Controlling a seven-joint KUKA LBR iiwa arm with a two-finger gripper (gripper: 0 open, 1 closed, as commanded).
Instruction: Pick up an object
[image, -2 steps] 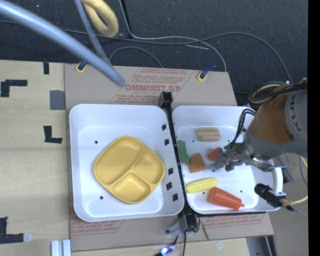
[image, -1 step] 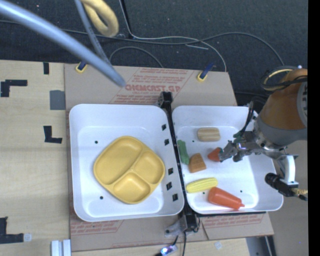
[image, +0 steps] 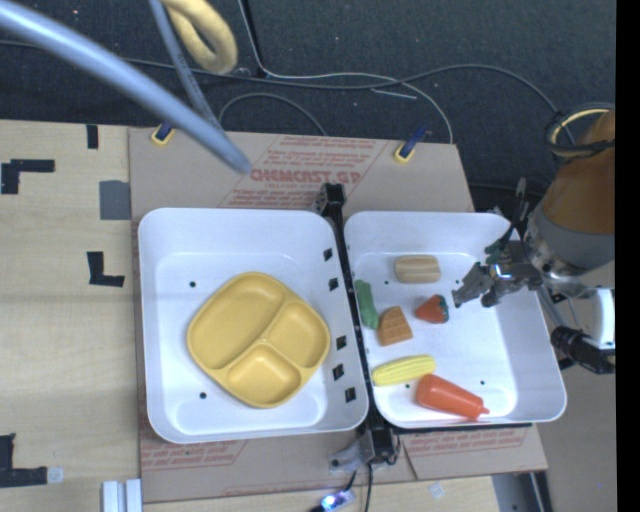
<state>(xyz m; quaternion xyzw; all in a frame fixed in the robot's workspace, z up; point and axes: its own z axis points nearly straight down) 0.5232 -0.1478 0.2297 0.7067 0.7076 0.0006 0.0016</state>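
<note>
The claw (image: 478, 287) hangs over the right bin (image: 520, 400), its fingers spread apart and holding nothing, just right of a small red strawberry (image: 432, 309). Nearby lie a bread roll (image: 416, 268), a corn cob (image: 403, 370) and a carrot (image: 450, 397). A yellow divided plate (image: 259, 338) sits in the left bin (image: 165, 300).

The grey arm with its orange band (image: 585, 190) is cut off by the right edge. The dark hand (image: 478, 287) is too small and cluttered to tell how its fingers stand. At the top, a blurred grey metal rod (image: 120, 75) and a yellow loop (image: 203, 30) run past the upper edge
</note>
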